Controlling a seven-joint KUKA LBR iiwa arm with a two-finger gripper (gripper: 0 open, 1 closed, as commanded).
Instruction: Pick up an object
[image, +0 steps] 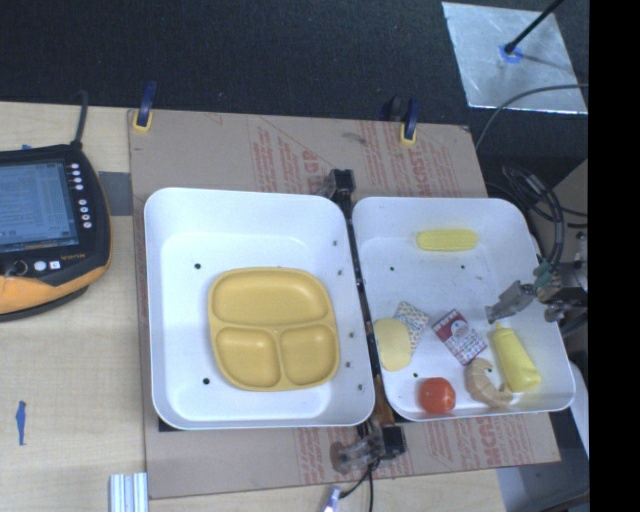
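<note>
Gripper (512, 300), state of its pincer impossible to tell, poised at the right bin's (500, 215) edge; yellow bottle (514, 360) just below it: descend squarely, straddling the bottle's width.

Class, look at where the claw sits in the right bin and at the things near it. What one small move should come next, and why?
Probably a short drop toward the yellow bottle. The claw sits at the right bin's right side, just above the bottle's top end, and that is the nearest thing. The tomato and the packet lie further left.
</note>
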